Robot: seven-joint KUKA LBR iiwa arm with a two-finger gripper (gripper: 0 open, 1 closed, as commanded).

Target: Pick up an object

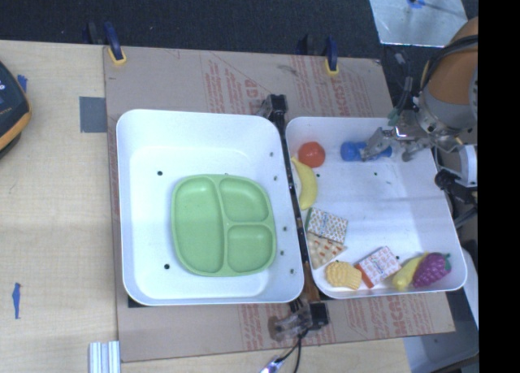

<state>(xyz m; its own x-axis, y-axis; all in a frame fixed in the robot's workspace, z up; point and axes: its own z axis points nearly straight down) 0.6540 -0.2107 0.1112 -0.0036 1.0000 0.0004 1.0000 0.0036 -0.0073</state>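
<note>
My gripper (380, 148) hangs over the back of the right bin (382, 201), with the grey arm and its orange band reaching in from the right. A small blue object (352, 151) lies just left of the fingertips, close to them or touching. A red ball (311, 153) sits further left, with a yellow banana (307, 184) below it. Two cracker-like squares (327, 224) lie mid-left. At the bin's front lie a yellow waffle-like piece (344, 275), a red and white packet (379, 265), a small yellow item (404, 275) and purple grapes (435, 268).
The left bin (146, 144) holds a green divided plate (223, 224). Both bins rest on a cardboard sheet (203, 79) held by blue clamps at the back. A dark and yellow device (10, 107) sits at the far left of the bench.
</note>
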